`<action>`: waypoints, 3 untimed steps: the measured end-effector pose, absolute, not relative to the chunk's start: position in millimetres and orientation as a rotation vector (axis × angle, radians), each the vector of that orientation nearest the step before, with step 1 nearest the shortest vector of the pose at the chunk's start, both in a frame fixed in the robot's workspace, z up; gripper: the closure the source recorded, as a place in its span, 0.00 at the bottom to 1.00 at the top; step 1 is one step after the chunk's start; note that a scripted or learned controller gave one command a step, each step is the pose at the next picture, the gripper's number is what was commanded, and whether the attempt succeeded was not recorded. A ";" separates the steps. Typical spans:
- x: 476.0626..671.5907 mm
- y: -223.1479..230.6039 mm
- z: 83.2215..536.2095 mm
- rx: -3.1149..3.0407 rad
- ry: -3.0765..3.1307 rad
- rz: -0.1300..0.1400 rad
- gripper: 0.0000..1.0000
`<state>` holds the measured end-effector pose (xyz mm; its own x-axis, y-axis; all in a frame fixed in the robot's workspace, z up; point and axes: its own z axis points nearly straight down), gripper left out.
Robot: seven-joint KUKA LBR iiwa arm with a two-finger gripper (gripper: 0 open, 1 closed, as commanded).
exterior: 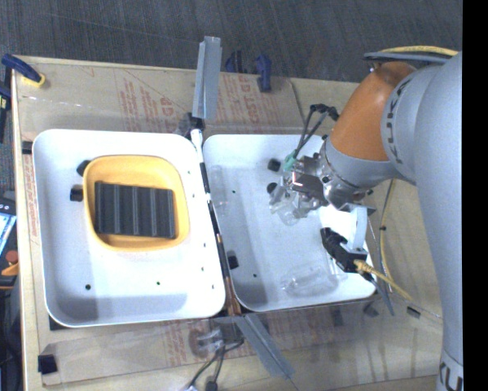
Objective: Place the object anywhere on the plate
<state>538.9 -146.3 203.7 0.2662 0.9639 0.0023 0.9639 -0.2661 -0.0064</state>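
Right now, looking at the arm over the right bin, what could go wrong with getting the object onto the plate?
1. The clear object under the gripper is hard to see, so a grasp could miss it.
2. The yellow plate sits in the left bin; the carry must clear the ridge between the bins.
3. A second clear piece might be mistaken for the target.

I see both bins as smooth white plastic, left bin [56, 218] & right bin [252, 251], slight gloss. Plate [138, 200] looks glossy yellow plastic w/ dark ribbed centre. Bench [105, 88] is matt bare wood. Arm [423, 129]: matt grey w/ smooth orange band.
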 end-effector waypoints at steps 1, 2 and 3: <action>579.4 -51.8 190.2 -2.374 -2.052 0.004 1.00; 610.6 -15.2 190.9 -2.301 -2.135 0.004 1.00; 610.6 -15.1 190.9 -2.300 -2.135 0.004 0.00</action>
